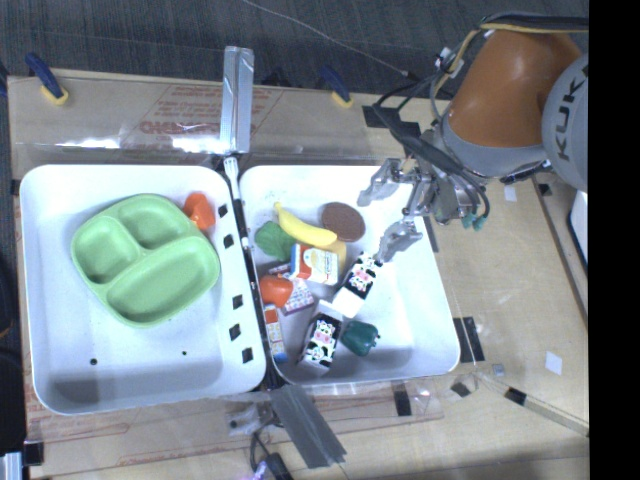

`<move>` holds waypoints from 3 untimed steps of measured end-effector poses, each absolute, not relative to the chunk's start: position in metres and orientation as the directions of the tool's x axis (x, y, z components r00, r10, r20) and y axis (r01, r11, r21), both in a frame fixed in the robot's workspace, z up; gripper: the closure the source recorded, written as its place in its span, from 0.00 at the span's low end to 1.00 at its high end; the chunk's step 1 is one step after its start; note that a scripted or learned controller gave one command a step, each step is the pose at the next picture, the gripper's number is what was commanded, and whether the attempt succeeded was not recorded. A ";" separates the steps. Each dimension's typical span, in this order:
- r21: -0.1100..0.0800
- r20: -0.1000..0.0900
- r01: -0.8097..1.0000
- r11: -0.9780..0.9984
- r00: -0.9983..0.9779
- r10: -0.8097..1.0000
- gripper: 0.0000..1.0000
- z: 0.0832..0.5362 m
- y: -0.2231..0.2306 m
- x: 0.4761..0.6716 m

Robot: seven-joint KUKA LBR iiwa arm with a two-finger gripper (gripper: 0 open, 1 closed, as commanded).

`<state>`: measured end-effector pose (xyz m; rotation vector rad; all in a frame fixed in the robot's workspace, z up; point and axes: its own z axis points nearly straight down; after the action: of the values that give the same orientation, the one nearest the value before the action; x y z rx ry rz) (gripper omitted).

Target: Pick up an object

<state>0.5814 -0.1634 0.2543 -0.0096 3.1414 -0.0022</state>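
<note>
The right bin holds a jumble of objects: a yellow banana, a brown round disc, a light green pepper, an orange-and-white carton, a red piece, two cow-patterned cartons and a dark green pepper. My gripper hangs over the bin's right part, just right of the brown disc and above the upper cow carton. It stands open, and nothing lies between its fingers.
The left bin carries a green divided plate and a small orange item against the dividing wall. A metal bar stands at the back between the bins. Blue clamps grip the bench's rear edge.
</note>
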 end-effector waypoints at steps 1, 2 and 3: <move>0.002 0.006 0.154 0.988 -0.988 0.154 0.00 0.118 -0.171 0.580; -0.003 0.011 0.244 0.970 -0.970 0.244 0.00 0.093 -0.112 0.642; 0.000 -0.002 0.308 0.951 -0.951 0.308 0.00 0.093 -0.110 0.535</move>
<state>0.5347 -0.1097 0.0932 0.4890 3.1013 -0.0007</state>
